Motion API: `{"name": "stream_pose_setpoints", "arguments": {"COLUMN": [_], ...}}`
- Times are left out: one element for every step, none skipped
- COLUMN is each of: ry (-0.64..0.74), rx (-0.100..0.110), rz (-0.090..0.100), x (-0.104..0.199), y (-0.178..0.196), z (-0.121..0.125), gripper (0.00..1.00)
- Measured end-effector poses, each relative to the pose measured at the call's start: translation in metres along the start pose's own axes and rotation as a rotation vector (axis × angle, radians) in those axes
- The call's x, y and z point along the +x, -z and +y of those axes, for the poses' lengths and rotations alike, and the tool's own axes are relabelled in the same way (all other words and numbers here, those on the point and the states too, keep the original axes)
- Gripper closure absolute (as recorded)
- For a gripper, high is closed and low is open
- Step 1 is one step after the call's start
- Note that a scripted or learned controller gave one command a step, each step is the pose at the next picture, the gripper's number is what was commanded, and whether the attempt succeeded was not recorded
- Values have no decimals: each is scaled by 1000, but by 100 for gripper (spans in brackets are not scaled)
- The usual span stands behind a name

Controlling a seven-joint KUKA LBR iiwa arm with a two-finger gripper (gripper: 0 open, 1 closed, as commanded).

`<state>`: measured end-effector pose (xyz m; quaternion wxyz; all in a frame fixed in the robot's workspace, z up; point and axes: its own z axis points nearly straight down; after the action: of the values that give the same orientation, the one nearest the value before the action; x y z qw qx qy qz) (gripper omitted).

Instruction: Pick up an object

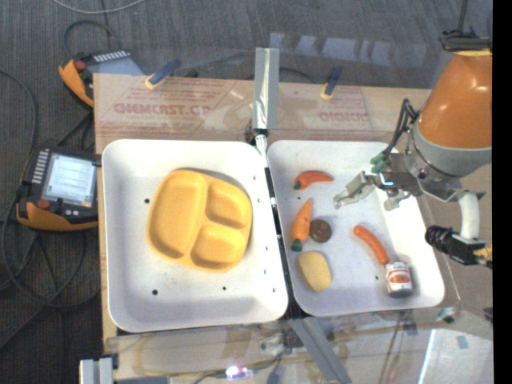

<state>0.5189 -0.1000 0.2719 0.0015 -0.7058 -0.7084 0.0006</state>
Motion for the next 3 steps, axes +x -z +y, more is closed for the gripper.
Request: {"name": "stream_pose_setpoints", "arguments": {"ry": [-21,-23,211], "rx": [-10,-16,-11], "rz": [-1,-6,-10], "x": [-55,-6,-20], "y": [-183,-182,-182], "z": [0,60,137], "gripper": [0,0,0]}}
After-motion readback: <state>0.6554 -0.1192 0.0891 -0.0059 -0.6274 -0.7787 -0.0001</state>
